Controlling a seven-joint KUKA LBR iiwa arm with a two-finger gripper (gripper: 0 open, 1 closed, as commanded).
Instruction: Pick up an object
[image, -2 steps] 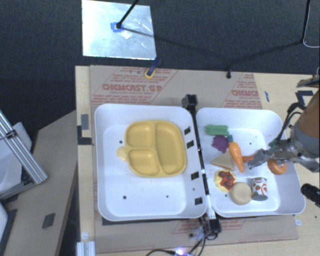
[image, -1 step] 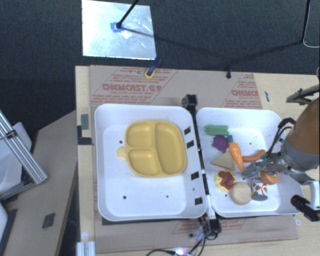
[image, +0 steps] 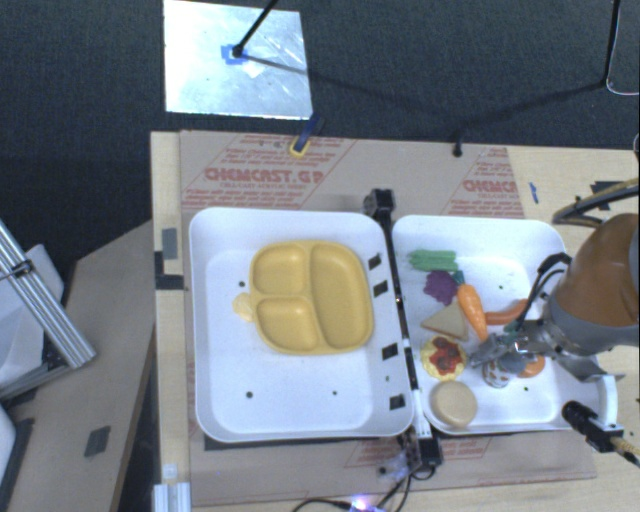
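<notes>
Item 1, the pick candidates: a cluster of toy food in the right bin (image: 540, 240). I take the carrot (image: 472, 311) as my landmark; it lies slantwise near the middle of that bin.
- Purple piece (image: 439, 287): just up-left of the carrot, close to its top end.
- Green piece (image: 432, 260): beyond the purple one, farther up-left of the carrot.
- Tan wedge (image: 447, 321): just left of the carrot, touching or nearly so.
- Small pizza-like disc (image: 443, 357): below-left of the carrot.
- Round tan bun (image: 453, 403): well below the carrot, near the bin's front wall.
- Orange strip (image: 505, 311): just right of the carrot, running toward the arm.

Item 2, the claw (image: 498, 357): down inside the right bin, just below-right of the carrot, over a small mixed clutter. From this slant I cannot tell its spread, nor whether anything sits in it.

Item 3, the arm (image: 600, 300): grey and orange, right of the carrot.

Item 4, the left bin (image: 215, 400): well left of the carrot, holding a yellow divided plate (image: 305, 297).

Item 5, the worktop (image: 330, 165): under both bins.

Step in hand, as I judge it: the descent onto a piece, no lift made yet. The next move calls for a firm closure on one piece, then a straight rise, watching that neighbours are not dragged along.
</notes>
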